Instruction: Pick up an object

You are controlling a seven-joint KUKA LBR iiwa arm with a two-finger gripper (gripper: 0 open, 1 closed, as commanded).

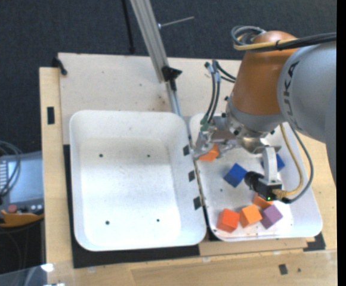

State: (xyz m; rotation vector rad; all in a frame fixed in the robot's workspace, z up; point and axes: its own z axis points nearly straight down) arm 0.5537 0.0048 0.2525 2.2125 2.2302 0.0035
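1. The biggest risk, as I judge it: the orange piece (209, 154) at my gripper (207, 143) sits hard against the left wall of the right bin (307, 222), just beside the divide between the two bins. So close to the rim, I could catch the wall on the way up, or the piece could twist out and drop back.
2. Next, the hold itself. I cannot tell whether my jaws are released or clenched, since my own wrist and cables cover them from above. The orange piece shows just beneath me, but I cannot say it is between my jaws.
3. My arm (298, 82) reaches in from the right, its orange band (259, 76) bulking over the right bin, wrist bent down toward that bin's upper left corner.
4. Smaller matters: the blue cube (235, 174) lies near and clear of me; two orange blocks (228, 220) and a purple one (272, 215) cluster at the near rim, well apart. The left bin (80, 177) is next door.
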